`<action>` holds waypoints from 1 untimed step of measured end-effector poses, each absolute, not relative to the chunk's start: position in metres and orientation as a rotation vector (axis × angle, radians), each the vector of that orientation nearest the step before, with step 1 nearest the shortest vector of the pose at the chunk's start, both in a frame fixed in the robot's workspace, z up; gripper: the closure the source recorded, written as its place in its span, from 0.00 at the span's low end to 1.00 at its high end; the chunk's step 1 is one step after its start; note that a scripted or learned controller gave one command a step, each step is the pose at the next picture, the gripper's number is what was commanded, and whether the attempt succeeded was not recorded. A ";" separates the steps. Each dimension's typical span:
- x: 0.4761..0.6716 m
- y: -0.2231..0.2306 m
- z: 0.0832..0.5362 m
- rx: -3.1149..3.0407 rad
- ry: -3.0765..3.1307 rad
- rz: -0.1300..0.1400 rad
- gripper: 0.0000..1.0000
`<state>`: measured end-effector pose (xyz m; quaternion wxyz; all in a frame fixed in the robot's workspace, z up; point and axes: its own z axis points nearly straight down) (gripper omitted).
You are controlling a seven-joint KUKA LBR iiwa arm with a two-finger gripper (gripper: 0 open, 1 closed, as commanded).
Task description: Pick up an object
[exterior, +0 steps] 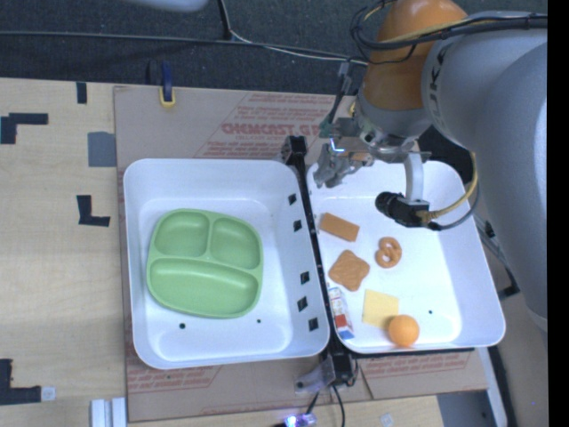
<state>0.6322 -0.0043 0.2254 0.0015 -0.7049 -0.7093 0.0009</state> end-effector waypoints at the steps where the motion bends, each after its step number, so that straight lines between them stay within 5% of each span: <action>1: 0.631 0.051 0.214 -2.213 -2.226 0.004 1.00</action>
